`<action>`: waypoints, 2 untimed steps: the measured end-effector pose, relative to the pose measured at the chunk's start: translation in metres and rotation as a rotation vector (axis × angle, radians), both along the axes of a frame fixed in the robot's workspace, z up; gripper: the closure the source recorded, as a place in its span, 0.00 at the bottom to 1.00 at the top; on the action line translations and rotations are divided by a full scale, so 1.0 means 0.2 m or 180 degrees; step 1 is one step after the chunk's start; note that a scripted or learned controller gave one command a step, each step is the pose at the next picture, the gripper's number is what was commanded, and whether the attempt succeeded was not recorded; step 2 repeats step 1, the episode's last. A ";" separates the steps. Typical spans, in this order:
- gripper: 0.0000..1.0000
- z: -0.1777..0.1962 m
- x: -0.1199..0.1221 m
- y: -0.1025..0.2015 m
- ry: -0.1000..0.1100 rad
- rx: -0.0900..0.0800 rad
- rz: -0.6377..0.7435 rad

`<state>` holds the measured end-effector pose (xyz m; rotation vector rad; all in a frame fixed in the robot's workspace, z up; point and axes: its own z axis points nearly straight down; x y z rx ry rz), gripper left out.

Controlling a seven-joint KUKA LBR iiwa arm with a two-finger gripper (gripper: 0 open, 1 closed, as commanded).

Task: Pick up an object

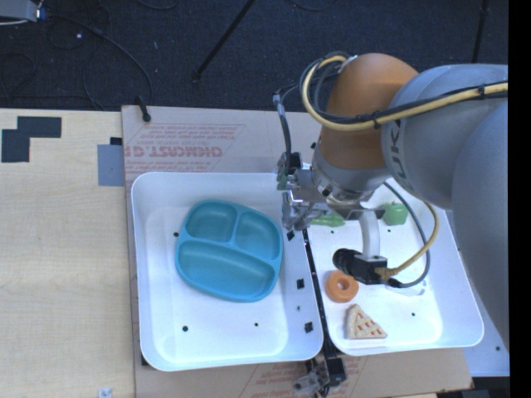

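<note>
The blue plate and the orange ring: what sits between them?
In the camera view, between the blue plate and orange ring lie the two bins' adjoining rims.

The arm reaches in from the right, wrist bent downward.

Two shallow white bins sit side by side: the left bin and the right bin. The left one holds one blue divided plate. The right one holds one orange ring, one wedge-shaped slice and what look like two green pieces, one plain to see and the other mostly hidden under the arm.
</note>
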<state>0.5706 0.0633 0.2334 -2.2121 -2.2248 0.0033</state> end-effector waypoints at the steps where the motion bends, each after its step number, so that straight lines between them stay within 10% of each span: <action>1: 1.00 -0.04 0.06 0.22 0.0001 -0.0003 -0.0003; 2: 1.00 -0.04 0.06 0.22 0.0001 -0.0003 -0.0003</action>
